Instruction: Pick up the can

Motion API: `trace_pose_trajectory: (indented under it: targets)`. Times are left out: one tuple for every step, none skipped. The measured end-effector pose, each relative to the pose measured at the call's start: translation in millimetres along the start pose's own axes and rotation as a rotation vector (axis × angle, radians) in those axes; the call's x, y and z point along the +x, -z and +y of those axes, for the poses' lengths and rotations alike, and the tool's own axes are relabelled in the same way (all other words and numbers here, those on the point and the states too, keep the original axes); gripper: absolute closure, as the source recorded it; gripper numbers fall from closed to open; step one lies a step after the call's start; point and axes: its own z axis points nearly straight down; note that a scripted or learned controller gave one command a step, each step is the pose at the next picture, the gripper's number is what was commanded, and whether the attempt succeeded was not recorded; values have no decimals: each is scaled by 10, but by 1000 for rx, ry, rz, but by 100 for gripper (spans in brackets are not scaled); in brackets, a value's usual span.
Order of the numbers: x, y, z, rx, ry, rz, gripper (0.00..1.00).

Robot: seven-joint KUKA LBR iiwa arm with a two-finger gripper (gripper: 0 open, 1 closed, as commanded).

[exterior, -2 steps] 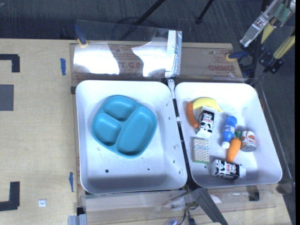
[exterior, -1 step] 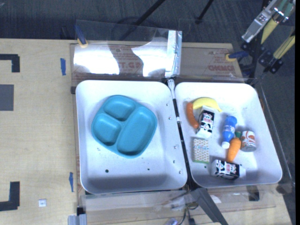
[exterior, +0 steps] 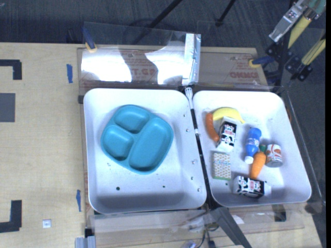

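Observation:
The can, small with a red and white label, lies on its side near the right wall of the right bin. An orange carrot touches its left side and a blue bottle stands just beyond that. My gripper is at the top right corner of the view, well behind the right bin and far above the can. It holds nothing that I can see.
The right bin also holds a banana, an orange vegetable, two cow-print cartons and a patterned packet. A blue divided plate sits in the left bin.

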Motion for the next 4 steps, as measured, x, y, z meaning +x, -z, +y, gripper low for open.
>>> trace_pose_trajectory:
  targets:
    - [-10, 120, 16, -6, 2, -8, 100]
    - [-19, 239, 32, -11, 3, -15, 100]
    - [-28, 359, 49, -17, 5, -22, 100]
    - [-35, 478, 66, -23, 7, -30, 100]
